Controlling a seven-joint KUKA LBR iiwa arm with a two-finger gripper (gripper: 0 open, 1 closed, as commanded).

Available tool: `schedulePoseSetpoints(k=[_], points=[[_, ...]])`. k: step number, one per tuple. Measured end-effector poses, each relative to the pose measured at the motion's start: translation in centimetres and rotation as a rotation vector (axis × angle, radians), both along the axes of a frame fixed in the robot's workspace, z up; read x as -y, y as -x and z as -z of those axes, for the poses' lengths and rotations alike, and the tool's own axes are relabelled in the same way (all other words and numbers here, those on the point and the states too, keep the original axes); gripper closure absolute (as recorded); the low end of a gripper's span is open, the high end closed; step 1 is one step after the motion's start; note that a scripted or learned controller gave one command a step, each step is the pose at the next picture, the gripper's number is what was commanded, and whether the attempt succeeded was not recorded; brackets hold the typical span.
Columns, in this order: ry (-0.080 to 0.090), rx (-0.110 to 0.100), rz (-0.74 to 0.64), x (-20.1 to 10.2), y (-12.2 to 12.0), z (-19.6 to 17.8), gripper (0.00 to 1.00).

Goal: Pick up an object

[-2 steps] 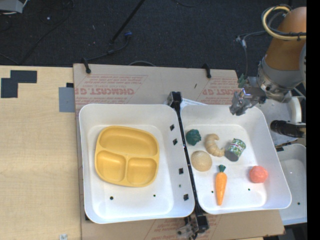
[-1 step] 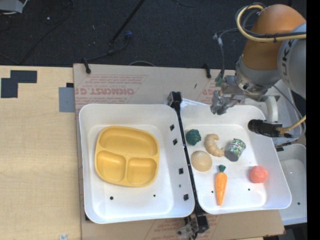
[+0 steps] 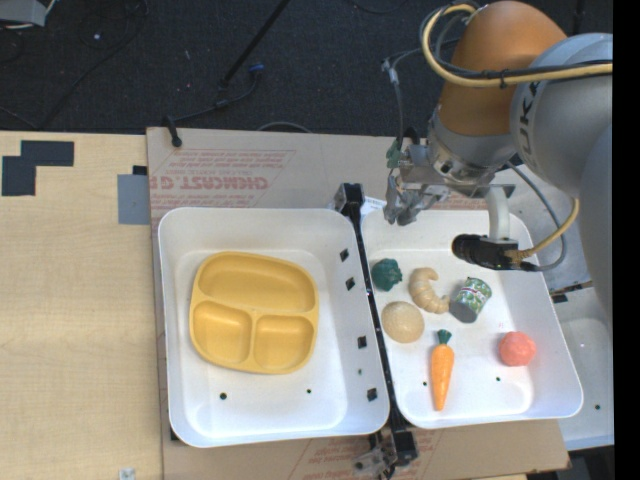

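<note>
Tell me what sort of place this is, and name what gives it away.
Most likely a robotics lab bench set up for grasping trials. A grey and orange arm reaches over two white bins, one holding toy food such as a carrot, the other a yellow divided plate, with loose cables on the dark floor behind.

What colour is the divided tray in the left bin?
Yellow: the divided tray in the left bin shows plainly in the camera view.

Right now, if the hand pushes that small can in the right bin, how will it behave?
The can lies tilted on its side, so it would probably roll rather than slide. It looks small and likely light, easily knocked. It sits close beside the croissant, so a push leftward may shove both.
</note>
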State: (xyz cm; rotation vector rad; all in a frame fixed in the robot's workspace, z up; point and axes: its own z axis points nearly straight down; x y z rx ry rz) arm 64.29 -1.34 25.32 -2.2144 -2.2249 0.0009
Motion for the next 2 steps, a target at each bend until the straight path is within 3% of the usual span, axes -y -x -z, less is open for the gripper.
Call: schedulePoseSetpoints(k=[2], points=[[0.000, -0.001, 0.000, -10.0, 0.7, 1.6, 1.00]])
